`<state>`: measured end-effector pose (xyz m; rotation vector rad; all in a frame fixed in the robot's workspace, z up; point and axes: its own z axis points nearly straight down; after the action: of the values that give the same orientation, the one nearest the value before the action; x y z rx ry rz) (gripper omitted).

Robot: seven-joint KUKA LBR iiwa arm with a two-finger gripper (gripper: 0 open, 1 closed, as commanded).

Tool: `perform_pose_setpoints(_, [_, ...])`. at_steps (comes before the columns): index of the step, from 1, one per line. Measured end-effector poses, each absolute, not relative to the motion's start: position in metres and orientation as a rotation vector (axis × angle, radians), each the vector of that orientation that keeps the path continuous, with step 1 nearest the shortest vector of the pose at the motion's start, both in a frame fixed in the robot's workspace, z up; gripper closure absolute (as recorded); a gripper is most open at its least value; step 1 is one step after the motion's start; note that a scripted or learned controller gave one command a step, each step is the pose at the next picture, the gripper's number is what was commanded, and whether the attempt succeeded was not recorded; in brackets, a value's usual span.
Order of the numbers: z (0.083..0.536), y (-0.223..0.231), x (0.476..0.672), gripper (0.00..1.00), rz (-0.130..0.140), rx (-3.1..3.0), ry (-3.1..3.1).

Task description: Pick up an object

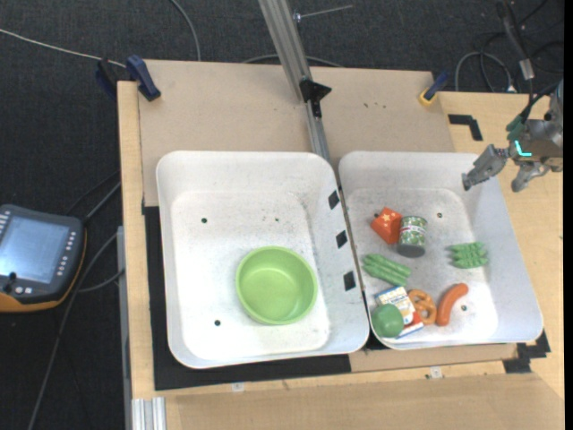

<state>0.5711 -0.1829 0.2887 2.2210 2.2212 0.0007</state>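
Where jaws (502, 173) gape — nothing held.

what the view cuts off or hides

the arm (551, 106) is cropped by the right edge. the handheld pendant (36, 256) runs off the left edge. the small carton (400, 305) carries print too small to read, perhaps a snack box, partly covered by a green ball (388, 321).
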Motion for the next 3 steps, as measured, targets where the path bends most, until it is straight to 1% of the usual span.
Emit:
perform_pose_setpoints(1, [0.289,-0.183,0.571,0.00,0.001,2.221,2.221])
perform_pose_setpoints(2, [0.245,-0.177,0.573,0.00,-0.002,2.222,2.224])
perform_pose_setpoints(3, [0.184,-0.176,0.576,0.00,-0.004,2.224,2.225])
